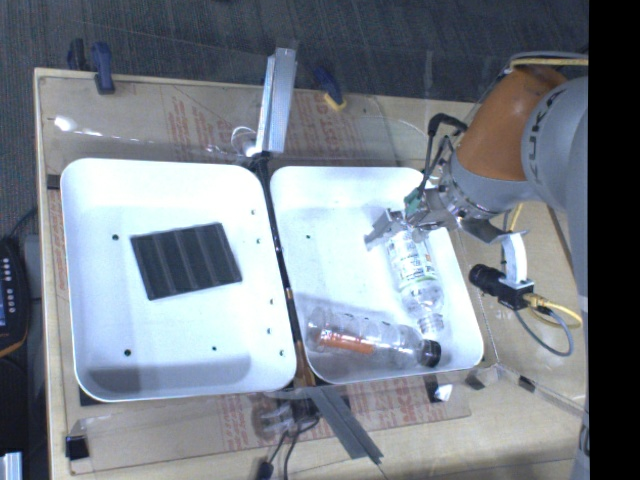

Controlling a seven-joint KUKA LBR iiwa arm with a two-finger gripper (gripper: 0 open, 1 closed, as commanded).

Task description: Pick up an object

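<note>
Two clear plastic bottles lie in the right bin [300, 268]. One bottle with a white label [415, 273] lies lengthwise near the bin's right wall, its neck pointing toward the front. The other bottle [362, 336], with an orange insert and a black cap, lies across the bin's front. My gripper [400, 223] hangs low over the far end of the labelled bottle, right at or touching its base. A black ribbed rectangular pad [187, 259] lies flat in the left bin [90, 298].
The divider between the two bins [278, 268] runs front to back. A grey metal bar [275, 103] stands behind the bins. Blue clamps [101, 66] hold the board's far edge. Bare bin floor lies left of the labelled bottle.
</note>
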